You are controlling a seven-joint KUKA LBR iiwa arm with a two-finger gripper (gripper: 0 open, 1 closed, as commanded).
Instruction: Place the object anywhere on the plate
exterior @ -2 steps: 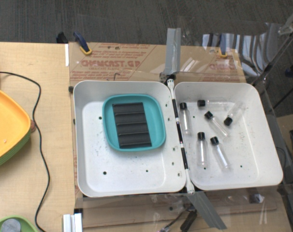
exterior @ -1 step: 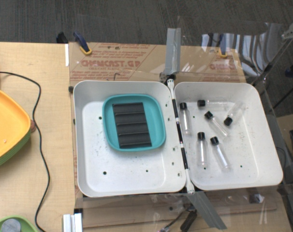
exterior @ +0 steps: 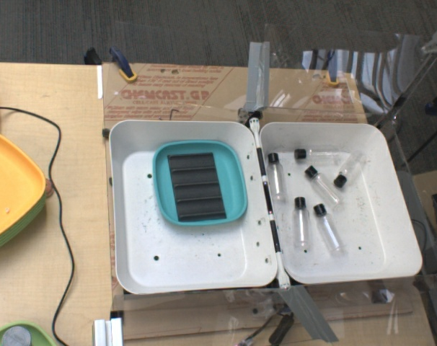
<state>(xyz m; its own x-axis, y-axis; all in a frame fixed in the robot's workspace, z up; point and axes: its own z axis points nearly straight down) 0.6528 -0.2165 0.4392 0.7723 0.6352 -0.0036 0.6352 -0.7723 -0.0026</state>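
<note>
Six clear tubes with black caps [exterior: 321,225] lie scattered in the right bin [exterior: 391,193], most with the long axis toward its front edge. Teal plate [exterior: 236,186] sits in the left bin [exterior: 132,251], near its back edge. About my claw's state, I cannot tell.

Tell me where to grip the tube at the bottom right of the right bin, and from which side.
Grip the clear tube mid-body, below its black cap, coming straight down with fingers across its narrow width. It lies flat and slanted, apart from the neighbouring tube, so both sides look free.

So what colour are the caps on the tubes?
Black caps on clear tubes, seen in the camera view.
</note>
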